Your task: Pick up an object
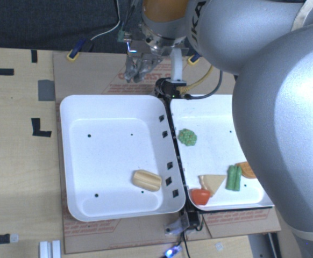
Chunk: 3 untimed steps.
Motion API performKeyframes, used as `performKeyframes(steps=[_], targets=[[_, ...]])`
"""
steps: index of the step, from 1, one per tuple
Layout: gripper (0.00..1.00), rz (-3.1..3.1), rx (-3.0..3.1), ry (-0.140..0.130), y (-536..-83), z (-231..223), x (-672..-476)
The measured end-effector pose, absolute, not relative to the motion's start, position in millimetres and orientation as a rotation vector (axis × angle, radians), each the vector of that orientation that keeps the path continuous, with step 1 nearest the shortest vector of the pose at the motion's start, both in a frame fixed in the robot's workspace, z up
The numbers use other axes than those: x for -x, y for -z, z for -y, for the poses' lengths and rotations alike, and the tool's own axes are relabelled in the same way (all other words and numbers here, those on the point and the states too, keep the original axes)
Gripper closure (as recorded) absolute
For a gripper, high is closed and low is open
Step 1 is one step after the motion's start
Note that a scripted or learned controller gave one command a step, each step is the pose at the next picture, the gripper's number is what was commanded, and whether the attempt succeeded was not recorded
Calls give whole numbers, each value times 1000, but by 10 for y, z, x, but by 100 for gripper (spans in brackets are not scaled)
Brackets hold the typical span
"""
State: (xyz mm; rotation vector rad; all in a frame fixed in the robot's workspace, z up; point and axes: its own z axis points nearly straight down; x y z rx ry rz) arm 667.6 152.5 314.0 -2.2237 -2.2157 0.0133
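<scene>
The arm (275, 63) is bulky, smooth and rounded, in pale grey metal-look casing, with black lettering on the shell. Just above the gripper (137, 71) sits an orange band (164, 1). Thin white and dark cables trail around that wrist, close to the metallic grey fingers (135, 73).

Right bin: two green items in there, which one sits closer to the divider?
The round green broccoli-like piece. It lies near the divider, in the bin's upper part; the long green piece lies farther right, beside the orange piece.
</scene>
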Motion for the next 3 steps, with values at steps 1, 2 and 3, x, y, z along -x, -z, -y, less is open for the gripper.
performKeyframes(steps=[1,2,3], targets=[[100,2227,2209,-9,-2608,-2386,-6658],[100,2227,2221,12,-3638,-2228,-6686],[100,2211,2225,-23,-2406,-1485,-6665]])
